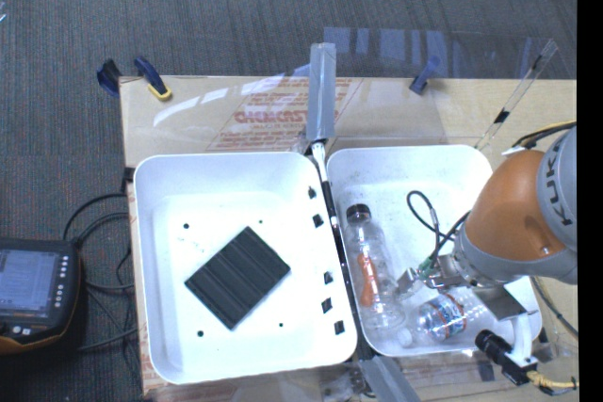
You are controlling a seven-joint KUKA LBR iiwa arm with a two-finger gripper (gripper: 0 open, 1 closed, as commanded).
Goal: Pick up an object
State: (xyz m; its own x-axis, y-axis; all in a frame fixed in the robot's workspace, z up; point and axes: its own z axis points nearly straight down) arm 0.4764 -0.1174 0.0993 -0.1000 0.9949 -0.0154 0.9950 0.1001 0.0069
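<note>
Left bin (151,202): black pad (237,277) | right bin (396,160): two bottles (369,270), gripper (419,281)

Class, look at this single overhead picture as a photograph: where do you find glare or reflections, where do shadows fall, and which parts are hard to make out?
Camera view: pale reflections streak the clear panel behind the bins; the black ribbed pad casts almost no shadow in the left bin, so lighting is soft; the clear plastic bottle blends into the right bin; the gripper is small and slightly blurred.
</note>
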